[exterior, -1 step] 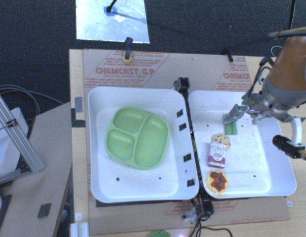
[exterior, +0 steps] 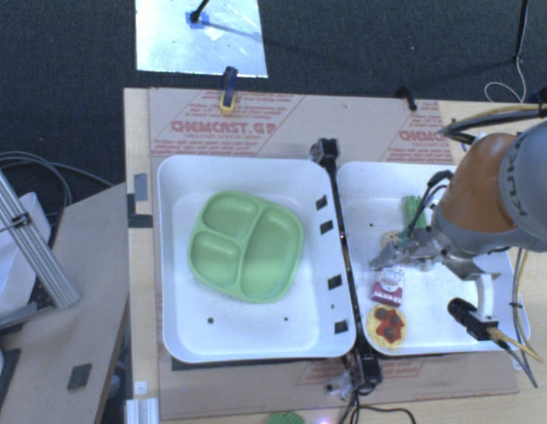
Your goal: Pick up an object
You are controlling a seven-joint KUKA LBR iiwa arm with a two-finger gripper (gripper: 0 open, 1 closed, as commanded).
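Spanning the bench, two shallow white bins sit side by side: the left bin (exterior: 180, 325) holds a green divided plate (exterior: 246, 246), lying flat near its middle. The grey arm (exterior: 490, 193) with its orange band reaches over the right bin (exterior: 366, 184). Its gripper (exterior: 385, 256) hangs low at the bin's left part, just above a small red-and-white packet (exterior: 390, 285); whether the claw is spread or clenched, I cannot tell. A yellow-and-red toy pizza (exterior: 387, 325) lies below the packet, and a green item (exterior: 410, 208) sits near the arm.
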